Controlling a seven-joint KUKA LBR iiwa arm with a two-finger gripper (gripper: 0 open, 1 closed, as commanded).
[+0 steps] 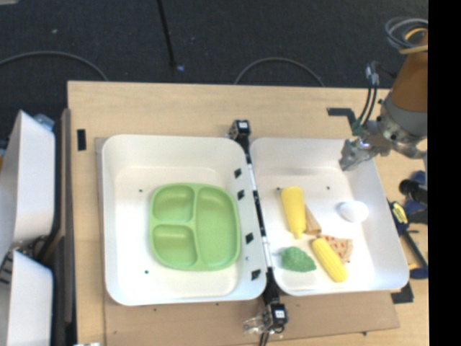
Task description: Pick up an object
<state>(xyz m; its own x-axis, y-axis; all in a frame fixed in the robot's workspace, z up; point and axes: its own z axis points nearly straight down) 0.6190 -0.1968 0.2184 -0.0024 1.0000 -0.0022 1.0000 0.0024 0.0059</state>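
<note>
**End effector at far rim, food below**

In the right bin [374, 193], two corn cobs [292, 210], a green piece [297, 259], pizza slice [338, 246] and white object [353, 210] lie well apart from the end effector [353, 153] at the upper-right rim. Its grip state: cannot tell. Arm cut off at right.

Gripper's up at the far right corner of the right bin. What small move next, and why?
Probably shift the gripper toward the near side of the right bin, over the white egg-like object. It is the closest item to the gripper and lies apart from the yellow corn pieces, so it looks like the least cluttered target.
</note>
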